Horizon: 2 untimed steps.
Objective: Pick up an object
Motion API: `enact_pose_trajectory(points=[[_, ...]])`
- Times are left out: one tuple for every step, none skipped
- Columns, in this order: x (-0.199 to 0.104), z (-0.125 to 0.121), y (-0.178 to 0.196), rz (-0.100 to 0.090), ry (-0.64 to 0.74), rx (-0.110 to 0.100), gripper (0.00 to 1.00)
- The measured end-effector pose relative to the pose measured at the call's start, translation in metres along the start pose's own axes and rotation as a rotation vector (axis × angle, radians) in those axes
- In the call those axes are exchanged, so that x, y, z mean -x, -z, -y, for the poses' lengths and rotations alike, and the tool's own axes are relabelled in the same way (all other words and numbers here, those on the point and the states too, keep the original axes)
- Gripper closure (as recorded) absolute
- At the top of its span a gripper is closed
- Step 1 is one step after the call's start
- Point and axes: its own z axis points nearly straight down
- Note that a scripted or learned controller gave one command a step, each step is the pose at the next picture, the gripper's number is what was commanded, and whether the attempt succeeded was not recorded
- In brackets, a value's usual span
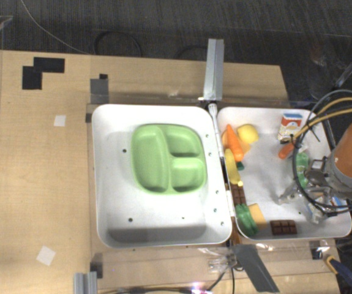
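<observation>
The right bin [267,176] holds several small items. An orange carrot [232,141] and a yellow lemon [247,133] lie at its back left. A small white carton [291,124] stands at the back, with a small orange piece [286,152] and a green piece [301,162] just in front of it. A yellow piece [232,171], a brown bar [239,196], a green piece [246,218] and a yellow block [258,212] line the left wall. Another brown bar [283,227] lies at the front. My gripper [304,199] hangs low over the bin's right side, tangled in cables, with nothing seen in it.
The left bin [111,164] holds a green divided tray [166,158]. A metal post [213,72] rises behind the divider between the bins. Yellow and black cables [329,106] loop over the right bin's back corner. Wooden bench [35,176] spreads to the left.
</observation>
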Motion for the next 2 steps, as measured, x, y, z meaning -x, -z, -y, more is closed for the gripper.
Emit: enact_pose_trajectory(points=[[0.0032,-0.0016,0.0004,0.004,0.491,0.002,0.00],[0.0044,-0.0022,0.0003,0.006,0.663,0.003,0.00]])
